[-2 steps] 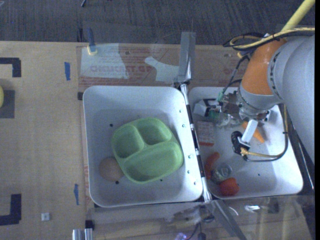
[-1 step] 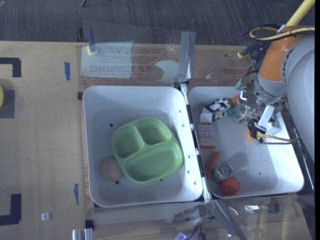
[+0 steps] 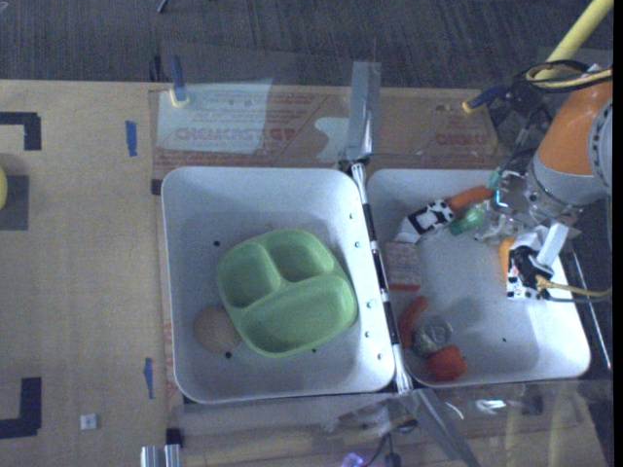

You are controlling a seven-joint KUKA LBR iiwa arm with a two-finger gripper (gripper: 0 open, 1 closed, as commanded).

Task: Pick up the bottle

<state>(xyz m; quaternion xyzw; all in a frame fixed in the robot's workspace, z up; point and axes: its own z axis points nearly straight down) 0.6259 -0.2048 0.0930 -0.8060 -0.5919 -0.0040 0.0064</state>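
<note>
Hovering at the far right of the right bin [image 3: 545, 353], the gripper [image 3: 503, 224] sits just right of the bottle [image 3: 435, 216]. The bottle lies flat, its long axis running left to right toward the gripper. Whether the gripper is released or clenched cannot be told.

Looking down on two white bins side by side. Reaching in from the right edge with the grey, orange-banded arm [image 3: 574, 139], hanging the gripper [image 3: 506, 224] over the upper right of the right bin [image 3: 555, 343], close to a small green thing [image 3: 467, 220]. Showing a black-and-white bottle [image 3: 428, 217] with an orange end lying tilted just left of that, and red pieces [image 3: 446, 361] crowding a grey round thing [image 3: 433, 334] at lower left. Seating a green divided plate [image 3: 282, 290] mid left bin [image 3: 185, 212], touching a tan ball [image 3: 216, 329].
</note>
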